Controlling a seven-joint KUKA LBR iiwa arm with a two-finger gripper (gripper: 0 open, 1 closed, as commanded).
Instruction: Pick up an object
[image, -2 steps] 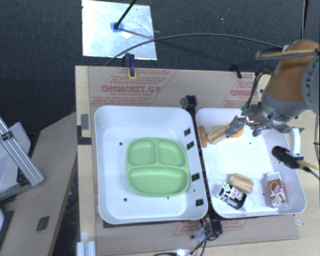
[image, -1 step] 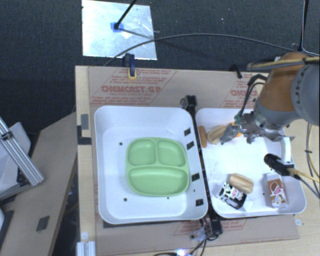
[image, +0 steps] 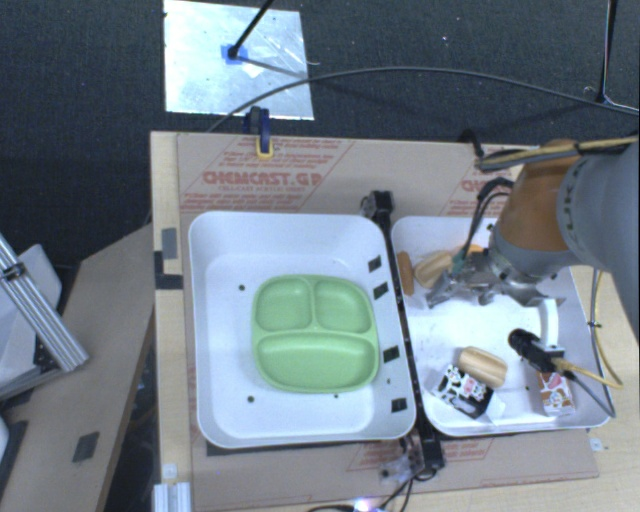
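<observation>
You see the grey arm's jaws (image: 447, 285) low in the right white bin (image: 580, 300), touching a tan rounded wooden block (image: 434, 267) at its upper left; whether they are clenched cannot be told. The left white bin (image: 215, 330) holds a green divided plastic plate (image: 315, 333).

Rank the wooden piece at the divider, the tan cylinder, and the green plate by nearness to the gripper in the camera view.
From the gripper:
1. Wooden piece, right bin's upper left, just beside it.
2. Tan cylinder, lower in the right bin.
3. Green divided plate, left bin's middle.
</observation>
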